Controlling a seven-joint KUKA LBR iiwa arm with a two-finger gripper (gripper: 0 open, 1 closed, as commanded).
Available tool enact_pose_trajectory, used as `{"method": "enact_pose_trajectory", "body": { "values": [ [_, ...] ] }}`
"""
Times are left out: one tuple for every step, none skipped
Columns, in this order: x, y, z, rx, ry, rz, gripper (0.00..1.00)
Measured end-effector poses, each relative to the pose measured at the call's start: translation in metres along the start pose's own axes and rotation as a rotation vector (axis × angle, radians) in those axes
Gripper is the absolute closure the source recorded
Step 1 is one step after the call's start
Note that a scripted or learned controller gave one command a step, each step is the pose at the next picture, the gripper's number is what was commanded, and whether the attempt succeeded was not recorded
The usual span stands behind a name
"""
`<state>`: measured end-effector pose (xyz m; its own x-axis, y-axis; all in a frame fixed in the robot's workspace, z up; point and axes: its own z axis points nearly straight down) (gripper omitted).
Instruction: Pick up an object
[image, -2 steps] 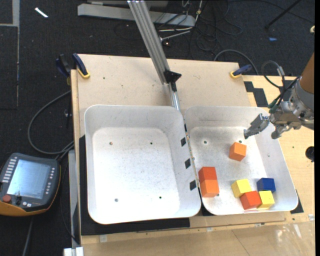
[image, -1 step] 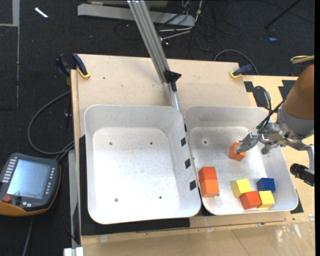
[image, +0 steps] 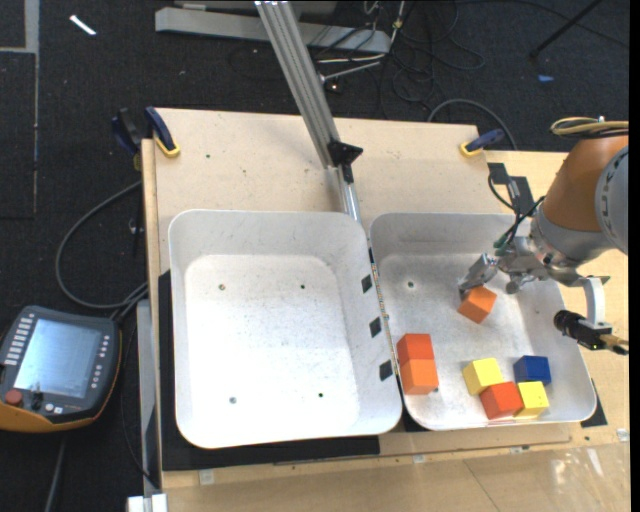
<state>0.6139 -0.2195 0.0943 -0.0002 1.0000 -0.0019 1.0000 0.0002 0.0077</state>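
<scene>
Beige desk (image: 250, 150) bears two white bins; right bin (image: 440, 235) holds blocks toward five o'clock. At its two o'clock, the end effector (image: 487, 280) grips a tilted orange cube (image: 477, 304) between its fingers.

Gripper (image: 487, 277) grips orange block (image: 477, 303) over rt bin (image: 440, 240).

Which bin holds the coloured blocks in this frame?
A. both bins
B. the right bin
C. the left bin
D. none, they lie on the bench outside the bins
B: the orange block near the gripper, the tall orange block and the yellow, red and blue cluster all lie within the right bin.
</scene>
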Motion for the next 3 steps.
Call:
{"method": "enact_pose_trajectory", "body": {
  "values": [
    [0.029, 0.048, -0.048, -0.002, 0.0, -0.007, 0.0],
    [0.006, -0.015, 0.0, 0.011, 0.004, 0.006, 0.0],
    [0.007, -0.012, -0.012, 0.004, 0.0, 0.002, 1.0]
  ]
}}
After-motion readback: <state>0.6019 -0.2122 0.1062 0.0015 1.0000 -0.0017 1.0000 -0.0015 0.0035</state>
